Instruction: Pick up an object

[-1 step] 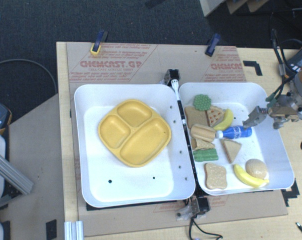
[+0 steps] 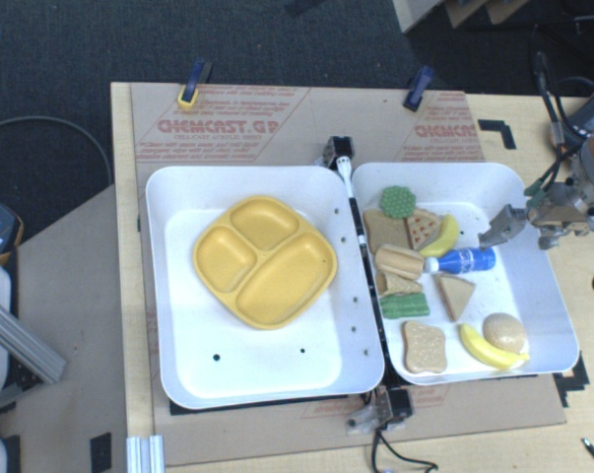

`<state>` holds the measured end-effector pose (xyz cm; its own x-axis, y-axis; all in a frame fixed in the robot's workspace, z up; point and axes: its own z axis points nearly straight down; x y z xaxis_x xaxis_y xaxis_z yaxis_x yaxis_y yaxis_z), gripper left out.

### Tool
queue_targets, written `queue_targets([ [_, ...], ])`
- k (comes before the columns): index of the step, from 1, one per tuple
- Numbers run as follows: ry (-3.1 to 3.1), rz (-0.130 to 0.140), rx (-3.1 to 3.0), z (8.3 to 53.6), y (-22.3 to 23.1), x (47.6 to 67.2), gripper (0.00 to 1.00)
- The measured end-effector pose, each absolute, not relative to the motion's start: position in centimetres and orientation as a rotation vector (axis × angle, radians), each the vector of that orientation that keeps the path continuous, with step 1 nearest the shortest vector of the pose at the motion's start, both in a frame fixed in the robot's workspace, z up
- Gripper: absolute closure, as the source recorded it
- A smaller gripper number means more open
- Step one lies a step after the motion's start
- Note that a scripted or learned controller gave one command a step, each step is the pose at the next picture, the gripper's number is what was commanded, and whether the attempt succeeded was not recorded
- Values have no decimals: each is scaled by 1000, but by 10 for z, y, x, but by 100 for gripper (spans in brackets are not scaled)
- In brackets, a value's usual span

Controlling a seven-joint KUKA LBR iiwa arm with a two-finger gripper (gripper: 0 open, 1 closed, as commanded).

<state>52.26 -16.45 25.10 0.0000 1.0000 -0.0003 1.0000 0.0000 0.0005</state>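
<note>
I see my end effector [image 2: 503, 227] at the right bin's [image 2: 553, 294] edge, open and holding nothing. Next I must lower it onto the blue bottle [image 2: 461, 261].

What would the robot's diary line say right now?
gripper: over right bin, holding nothing | nearest: blue bottle | yellow plate: left bin

Smooth glossy white plastic bins [image 2: 168, 264], matt yellow plastic divided plate [image 2: 265, 260], desk [image 2: 277, 116] of brown cardboard-like sheet with red print, shiny blue plastic bottle [image 2: 461, 261], rough-looking toy bread slice [image 2: 425, 347], dull metal gripper [image 2: 498, 228]
</note>
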Motion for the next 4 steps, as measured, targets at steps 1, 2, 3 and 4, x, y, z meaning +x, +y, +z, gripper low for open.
queue_targets([
  [1, 2226, -4, 2225, 205, -157, 527, 0],
  [2, 2227, -5, 2227, 160, -153, 521, 0],
  [3, 2226, -5, 2227, 97, -156, 521, 0],
  [4, 2225, -3, 2225, 84, -155, 521, 0],
])
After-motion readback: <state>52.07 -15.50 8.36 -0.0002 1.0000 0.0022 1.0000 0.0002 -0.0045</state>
